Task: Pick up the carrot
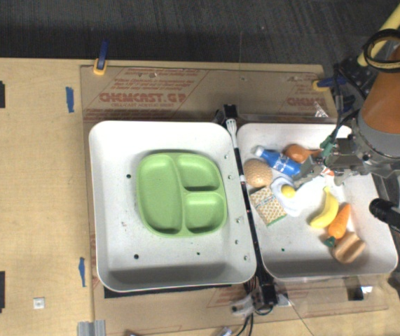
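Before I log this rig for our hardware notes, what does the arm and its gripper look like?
The arm is grey with a broad orange band above the wrist. Black and yellow cables loop around its upper part. The gripper is a small dark metal assembly with red and green specks.

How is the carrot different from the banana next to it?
The carrot is orange with a green end, while the banana is yellow all over. The banana bends in a curve, and the carrot looks straighter. The banana lies nearer the middle of the right bin, and the carrot lies on its outer side, nearer the arm. Both lie flat, slanted the same way, side by side in that bin.
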Controlling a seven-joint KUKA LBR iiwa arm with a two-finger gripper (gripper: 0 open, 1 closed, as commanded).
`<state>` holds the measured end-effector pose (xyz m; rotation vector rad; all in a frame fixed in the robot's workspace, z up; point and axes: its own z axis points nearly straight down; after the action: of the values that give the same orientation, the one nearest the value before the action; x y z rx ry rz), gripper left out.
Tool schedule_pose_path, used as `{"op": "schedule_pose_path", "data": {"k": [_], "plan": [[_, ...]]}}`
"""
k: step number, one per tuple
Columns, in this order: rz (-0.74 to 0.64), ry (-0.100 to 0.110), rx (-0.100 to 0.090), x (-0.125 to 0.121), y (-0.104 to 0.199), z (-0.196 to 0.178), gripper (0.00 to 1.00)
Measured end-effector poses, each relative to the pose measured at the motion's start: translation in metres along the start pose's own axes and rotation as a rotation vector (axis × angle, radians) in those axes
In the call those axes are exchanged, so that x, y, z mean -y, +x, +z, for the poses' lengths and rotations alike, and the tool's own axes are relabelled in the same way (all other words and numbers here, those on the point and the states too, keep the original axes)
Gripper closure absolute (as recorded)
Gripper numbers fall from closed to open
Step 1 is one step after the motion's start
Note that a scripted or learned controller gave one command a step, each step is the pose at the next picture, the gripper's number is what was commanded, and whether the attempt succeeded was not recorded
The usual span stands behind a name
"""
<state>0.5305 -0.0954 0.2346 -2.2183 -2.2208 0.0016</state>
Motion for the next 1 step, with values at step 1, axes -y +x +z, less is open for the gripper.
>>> {"op": "schedule_pose_path", "data": {"k": [1], "plan": [[-0.135, 0.005, 0.0, -0.0131, -0.0524, 0.0654, 0.0]]}}
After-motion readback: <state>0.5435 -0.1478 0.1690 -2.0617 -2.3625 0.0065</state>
